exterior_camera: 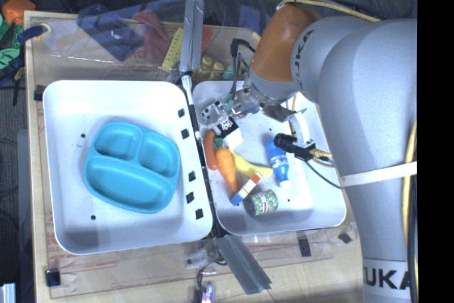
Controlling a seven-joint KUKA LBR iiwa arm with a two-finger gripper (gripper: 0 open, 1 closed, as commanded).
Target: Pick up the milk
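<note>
The milk looks like a small white carton with black spots (211,112), lying at the far left of the right bin (323,206) close to the divider. My gripper (227,118) is low in that bin, right beside the carton on its right and touching or nearly touching it. The wrist and its orange band (278,46) hide the gripper's upper part. I cannot see anything clearly held.
In the right bin lie a carrot (225,163), a banana (248,167), a blue bottle (279,161), a green can (262,202) and a small marker-like tube (244,190). The left bin (64,223) holds a blue divided tray (133,165). The arm covers the right bin's far right.
</note>
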